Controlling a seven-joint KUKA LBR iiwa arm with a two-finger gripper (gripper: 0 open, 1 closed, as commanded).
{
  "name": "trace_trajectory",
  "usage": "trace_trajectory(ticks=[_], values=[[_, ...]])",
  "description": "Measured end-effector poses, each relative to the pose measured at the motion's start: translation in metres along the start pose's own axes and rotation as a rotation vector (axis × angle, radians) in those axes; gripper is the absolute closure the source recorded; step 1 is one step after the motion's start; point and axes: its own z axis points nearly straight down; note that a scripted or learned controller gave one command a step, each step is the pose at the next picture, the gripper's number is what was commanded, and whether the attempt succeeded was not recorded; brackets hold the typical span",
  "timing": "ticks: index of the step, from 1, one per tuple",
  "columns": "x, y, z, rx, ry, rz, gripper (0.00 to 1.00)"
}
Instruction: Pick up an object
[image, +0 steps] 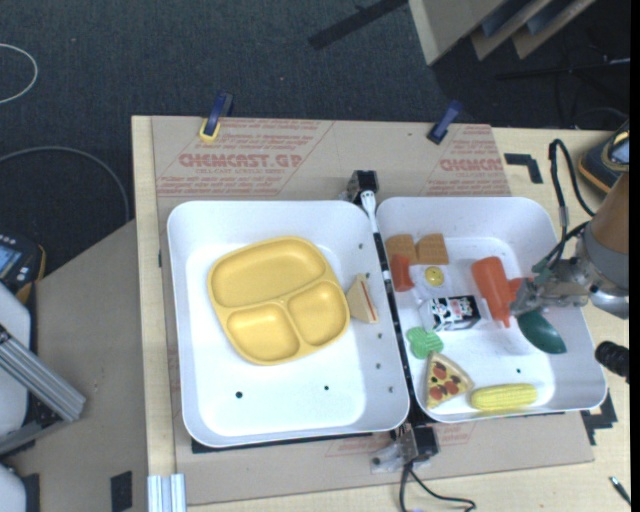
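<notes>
The right bin (520, 215) holds several toy foods. A long orange-red piece (491, 282) lies at its middle right, and a dark green oval piece (545, 332) lies just below and right of it. My gripper (527, 296) hangs low at the right side of this bin, between those two pieces, close to the orange-red piece's lower end. The arm (610, 240) comes in from the right. Further left lie two brown blocks (418, 247), a red sausage (402, 272), a fried egg (434, 275) and a black-and-white item (455, 312).
A green piece (424, 342), a pizza slice (445, 381) and a corn cob (503, 397) lie along the right bin's front. The left bin (190, 240) holds a yellow divided plate (277, 298) and a sandwich wedge (362, 299). Cables run at the right edge.
</notes>
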Motion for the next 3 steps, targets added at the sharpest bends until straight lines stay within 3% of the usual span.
trace_trajectory(ticks=[1,2,3], values=[[-0.002,0.003,-0.065,-0.001,0.000,-0.001,1.00],[-0.002,0.003,-0.066,0.004,0.002,-0.001,1.00],[0.051,0.035,-0.074,0.003,0.004,-0.006,1.00]])
